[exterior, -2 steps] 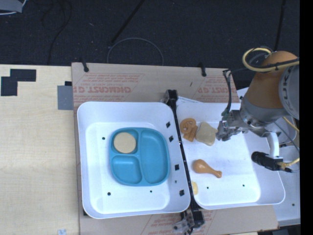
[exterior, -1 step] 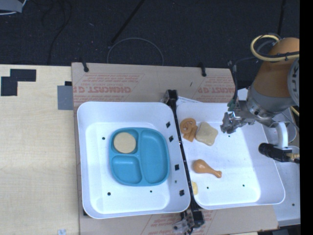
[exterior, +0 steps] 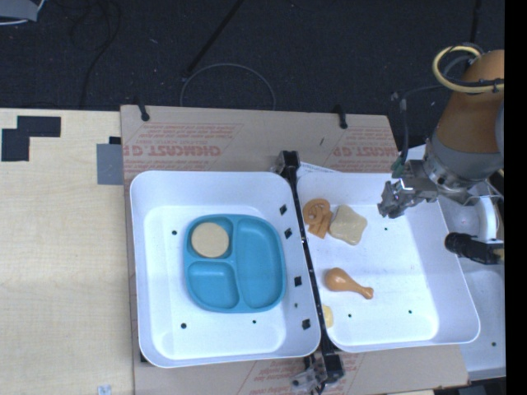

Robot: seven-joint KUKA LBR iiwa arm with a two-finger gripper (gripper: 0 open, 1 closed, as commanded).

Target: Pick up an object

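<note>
My gripper (exterior: 394,202) hangs over the right bin (exterior: 428,303), holding nothing I can see; how wide it's open I can't tell. The drumstick (exterior: 347,283) lies mid-bin, probably light, hard plastic and slippery. I'd pinch its fat end.

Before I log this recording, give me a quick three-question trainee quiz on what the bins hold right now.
1. True or false: the round tan disc lies in a compartment of the blue tray.
2. Which item lies nearest the gripper?
A. drumstick
B. pale bread chunk
C. blue tray
3. Fill in: the blue tray sits in the ____ bin as the camera sees it.

Key: 1 true; 2 B; 3 left.
</note>
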